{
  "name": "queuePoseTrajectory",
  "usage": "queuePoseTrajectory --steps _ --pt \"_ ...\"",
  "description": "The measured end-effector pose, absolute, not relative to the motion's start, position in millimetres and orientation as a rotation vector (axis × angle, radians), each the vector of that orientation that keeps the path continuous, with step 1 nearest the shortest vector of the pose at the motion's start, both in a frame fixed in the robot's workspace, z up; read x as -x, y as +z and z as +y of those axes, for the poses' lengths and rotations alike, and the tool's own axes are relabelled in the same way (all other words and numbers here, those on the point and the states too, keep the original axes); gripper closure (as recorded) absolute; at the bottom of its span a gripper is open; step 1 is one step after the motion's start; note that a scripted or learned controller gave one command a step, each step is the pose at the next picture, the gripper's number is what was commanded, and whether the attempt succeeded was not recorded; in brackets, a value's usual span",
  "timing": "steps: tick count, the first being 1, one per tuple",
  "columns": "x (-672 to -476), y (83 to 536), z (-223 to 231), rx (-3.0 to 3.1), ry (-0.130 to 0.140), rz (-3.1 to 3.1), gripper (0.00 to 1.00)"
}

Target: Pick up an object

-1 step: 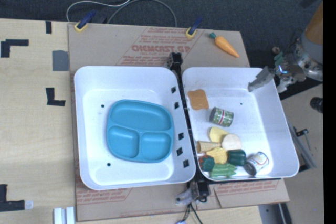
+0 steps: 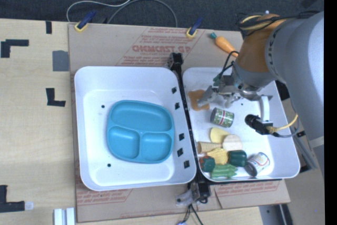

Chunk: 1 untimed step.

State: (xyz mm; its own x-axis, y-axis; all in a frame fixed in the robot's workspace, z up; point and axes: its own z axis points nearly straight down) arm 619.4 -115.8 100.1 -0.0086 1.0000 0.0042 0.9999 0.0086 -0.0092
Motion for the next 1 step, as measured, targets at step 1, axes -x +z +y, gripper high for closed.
queuePoseTrajectory --steps 1 --pt "-556.3 89.7 -141.0 2.222 0.005 -2.217 0.00"
